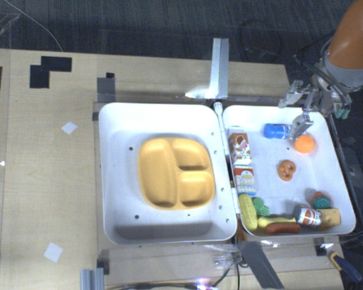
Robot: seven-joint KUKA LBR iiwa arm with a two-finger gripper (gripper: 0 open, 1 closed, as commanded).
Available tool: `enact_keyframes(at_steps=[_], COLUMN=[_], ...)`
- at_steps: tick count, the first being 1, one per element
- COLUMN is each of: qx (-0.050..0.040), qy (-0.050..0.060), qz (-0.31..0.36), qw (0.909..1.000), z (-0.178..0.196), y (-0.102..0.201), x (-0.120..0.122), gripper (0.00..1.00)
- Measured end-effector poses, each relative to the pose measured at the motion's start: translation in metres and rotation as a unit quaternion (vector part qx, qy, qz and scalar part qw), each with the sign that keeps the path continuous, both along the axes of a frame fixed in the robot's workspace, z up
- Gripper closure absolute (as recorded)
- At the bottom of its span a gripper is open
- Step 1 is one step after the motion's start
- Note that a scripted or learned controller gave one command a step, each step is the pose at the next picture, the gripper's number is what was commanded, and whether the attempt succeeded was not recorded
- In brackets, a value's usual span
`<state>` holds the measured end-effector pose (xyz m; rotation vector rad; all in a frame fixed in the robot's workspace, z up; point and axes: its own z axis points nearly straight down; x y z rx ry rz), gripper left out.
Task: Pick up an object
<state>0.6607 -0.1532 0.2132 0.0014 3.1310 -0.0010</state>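
Observation:
The right bin [327, 132] holds several small items. A blue can [276, 131] lies on its side near the back, with an orange ball [305, 144] just to its right. A brown pretzel-like piece [286, 170] sits mid-bin. A printed carton [241, 161] lies along the left wall. At the front are a corn cob [248, 211], a red sausage [282, 226], a small bottle [308, 217] and a tan block [331, 217]. My gripper [302, 124] hangs over the back of this bin, its tip between the blue can and the orange ball, with nothing seen held.
The left bin [115, 162] carries a yellow divided tray [174, 171]. A metal post [220, 65] rises behind the wall between the bins. The arm's orange band [354, 35] fills the upper right. A green and red toy [319, 199] lies near the right bin's front right.

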Motion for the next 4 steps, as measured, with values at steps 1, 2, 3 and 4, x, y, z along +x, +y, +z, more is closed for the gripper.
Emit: enact_keyframes(at_steps=[1,2,3,4], qx=[0.0026,0.0037,0.0038,0.0049], qy=[0.001,0.002,0.002,0.0], qz=[-0.288,-0.371,-0.439,-0.571], qw=[0.9578,0.9284,0.8984,0.8207], z=[-0.058,-0.099,-0.104,-0.108], y=[-0.002,0.037,0.034,-0.012], x=[-0.021,-0.034,-0.048,-0.036], gripper=[0.0,0.0,0.0,0.0])
